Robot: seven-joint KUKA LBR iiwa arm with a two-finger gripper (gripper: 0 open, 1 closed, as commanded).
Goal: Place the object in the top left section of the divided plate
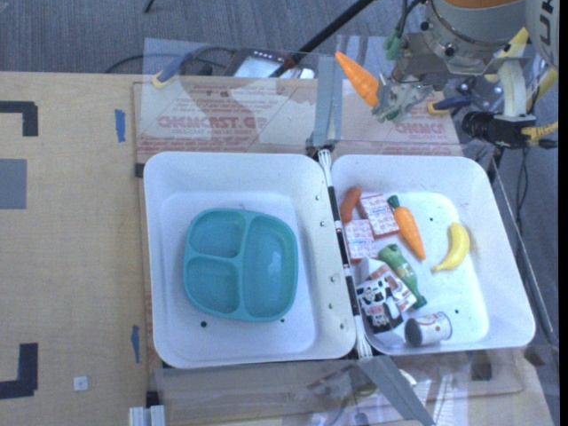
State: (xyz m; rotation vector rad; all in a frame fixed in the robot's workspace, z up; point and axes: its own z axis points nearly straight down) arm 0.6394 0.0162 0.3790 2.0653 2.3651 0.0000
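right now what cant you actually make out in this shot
- Gripper, camera view: small and blurred against wiring, so whether its fingers truly clamp the orange carrot beside them is unclear.
- Arm: cut off by the top edge.
- Cartons in the right bin: print too small to read.
- Sausage: lower end hidden behind the red boxes.

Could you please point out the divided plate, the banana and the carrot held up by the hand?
divided plate (240,264): camera view, ridge between sections.
banana (454,248): camera view, mid-curve.
carrot (357,75): camera view, orange body, between the hand's fingers.
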